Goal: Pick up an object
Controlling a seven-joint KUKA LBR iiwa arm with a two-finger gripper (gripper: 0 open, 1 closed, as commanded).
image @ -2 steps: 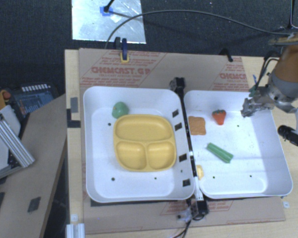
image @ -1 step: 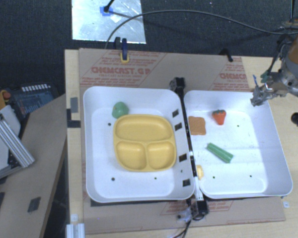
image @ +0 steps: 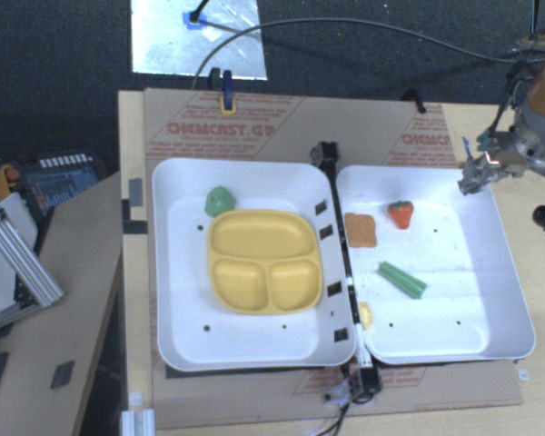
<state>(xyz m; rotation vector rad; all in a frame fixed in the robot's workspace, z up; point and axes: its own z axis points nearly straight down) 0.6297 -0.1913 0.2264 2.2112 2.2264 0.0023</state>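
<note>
Grey metal, an orange band above it: the two-finger pincer (image: 473, 178) at the far right corner of the right-hand shallow white bin (image: 509, 280), poised over its rim. Too small and blurred to tell whether open or shut; cannot say. Nothing visibly held.

Step in hand, by judgement: the approach, with no object reached yet. Below and to the left of the pincer, nearest of all, a small red strawberry-like toy with a green top (image: 401, 213). Just left of that, farther from the pincer, a flat orange-brown square piece (image: 361, 230). Lower still, well apart from the pincer, a green stick-shaped toy lying slantwise (image: 401, 279). Beyond the divider, far from the pincer in the left-hand shallow white bin (image: 177, 271), a yellow three-compartment plastic plate (image: 263, 260) and a round green lump (image: 220, 201) just beside its far corner.

Next move, as a judgement: travel inward over the right bin, down and leftward, then descent above one chosen piece. Likely easiest, the red toy, being closest and standing clear of its neighbours. Flat orange piece probably awkward, lying low against the floor.
</note>
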